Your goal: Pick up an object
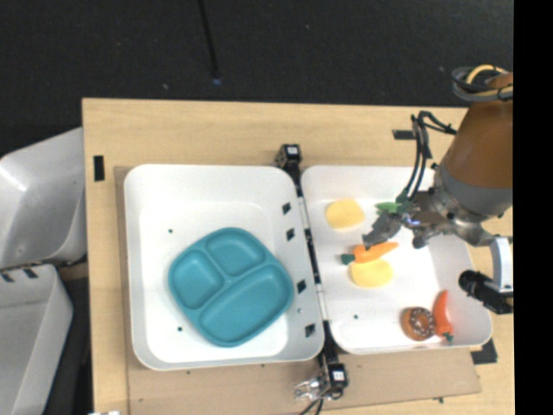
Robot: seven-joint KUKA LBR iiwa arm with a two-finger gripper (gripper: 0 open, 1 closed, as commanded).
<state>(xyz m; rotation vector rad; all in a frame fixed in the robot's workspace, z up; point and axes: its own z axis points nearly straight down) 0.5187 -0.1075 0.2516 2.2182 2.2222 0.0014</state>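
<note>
The right bin (pixel 346 335) holds several toy foods. An orange carrot (pixel 378 251) lies near its middle, between a yellow piece (pixel 345 213) at the upper left and another yellow piece (pixel 371 272) just below it. A brown doughnut (pixel 418 322) and a red pepper (pixel 441 312) lie at the bin's front right. My gripper (pixel 383 230) reaches in from the right and hangs just above the carrot's right end. A small green bit (pixel 390 205) shows beside it. Nothing can be seen held.
The left bin (pixel 147 232) holds a blue divided plate (pixel 230 285). A raised divider with black clips (pixel 304 232) separates the two bins. The arm's body (pixel 479 162) and cables cover the right bin's far right corner. A black fitting (pixel 484 288) sits at the right rim.
</note>
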